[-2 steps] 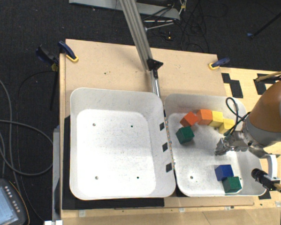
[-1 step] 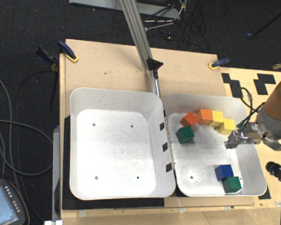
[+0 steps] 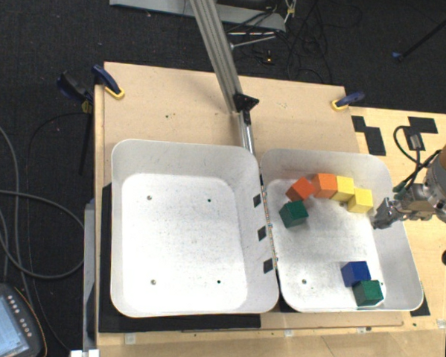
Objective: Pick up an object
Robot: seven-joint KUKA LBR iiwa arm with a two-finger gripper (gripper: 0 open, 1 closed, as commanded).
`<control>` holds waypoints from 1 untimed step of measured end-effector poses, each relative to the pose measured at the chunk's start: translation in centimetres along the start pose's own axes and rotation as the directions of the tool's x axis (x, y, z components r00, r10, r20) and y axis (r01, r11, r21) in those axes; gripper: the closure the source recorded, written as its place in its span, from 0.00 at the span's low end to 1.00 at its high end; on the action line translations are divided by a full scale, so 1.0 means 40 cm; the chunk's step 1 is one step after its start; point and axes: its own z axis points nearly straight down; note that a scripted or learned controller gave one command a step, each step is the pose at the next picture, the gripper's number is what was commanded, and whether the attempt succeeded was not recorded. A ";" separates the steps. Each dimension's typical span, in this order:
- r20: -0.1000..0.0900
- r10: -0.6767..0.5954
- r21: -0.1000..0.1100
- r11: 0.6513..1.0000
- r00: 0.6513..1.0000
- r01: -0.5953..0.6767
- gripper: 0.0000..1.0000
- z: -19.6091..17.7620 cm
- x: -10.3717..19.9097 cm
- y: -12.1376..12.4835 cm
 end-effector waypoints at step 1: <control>0.000 -0.001 0.000 1.000 1.000 0.001 1.00 -0.103 -0.001 0.005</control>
